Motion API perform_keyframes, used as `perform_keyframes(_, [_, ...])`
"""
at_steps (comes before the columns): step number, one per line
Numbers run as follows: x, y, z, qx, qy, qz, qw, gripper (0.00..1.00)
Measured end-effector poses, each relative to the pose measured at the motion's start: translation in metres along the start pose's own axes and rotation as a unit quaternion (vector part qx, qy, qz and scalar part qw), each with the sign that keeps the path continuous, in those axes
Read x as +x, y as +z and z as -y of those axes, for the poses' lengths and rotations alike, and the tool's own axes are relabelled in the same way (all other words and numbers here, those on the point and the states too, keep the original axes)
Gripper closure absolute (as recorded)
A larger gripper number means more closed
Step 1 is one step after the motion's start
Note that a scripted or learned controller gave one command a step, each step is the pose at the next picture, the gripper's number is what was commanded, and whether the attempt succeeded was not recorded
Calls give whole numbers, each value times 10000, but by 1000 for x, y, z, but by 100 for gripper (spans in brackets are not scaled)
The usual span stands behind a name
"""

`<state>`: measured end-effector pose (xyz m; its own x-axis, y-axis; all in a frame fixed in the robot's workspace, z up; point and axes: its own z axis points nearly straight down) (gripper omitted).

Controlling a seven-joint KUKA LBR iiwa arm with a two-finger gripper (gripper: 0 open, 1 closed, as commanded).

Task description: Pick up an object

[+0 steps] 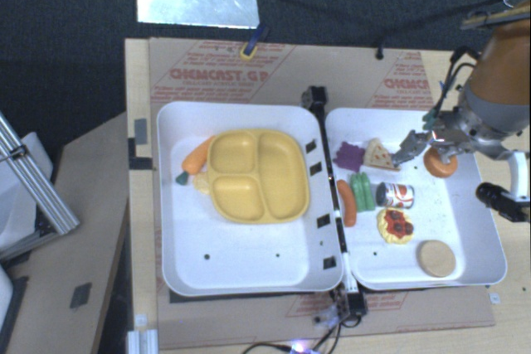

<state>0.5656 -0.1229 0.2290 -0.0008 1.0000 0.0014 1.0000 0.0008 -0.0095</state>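
The right bin [466,211] holds several toy foods. A yellow cheese wedge [380,154] lies at its back, next to a purple grape bunch [351,154]. My gripper [409,150] hangs low just right of the cheese wedge, and I cannot tell if it touches it. An orange round piece [440,164] lies right of the gripper, partly under the wrist. Nearer the front are a green vegetable [362,191], a red sausage [347,203], a small can [397,196], a pasta plate [397,225] and a tan cookie [436,258].
The left bin [168,203] holds a yellow divided plate [253,176] with a carrot [196,156] at its back-left corner. A black divider [325,178] runs between the bins. The arm's grey body and orange band [502,70] lean over the right bin's back-right corner.
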Motion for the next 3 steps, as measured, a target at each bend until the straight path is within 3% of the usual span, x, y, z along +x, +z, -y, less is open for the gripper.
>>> perform_keyframes(1, [0,-6,-2,-56,-10,9,10000,0])
perform_keyframes(3, [9,98,-17,-74,-11,15,10000,0])
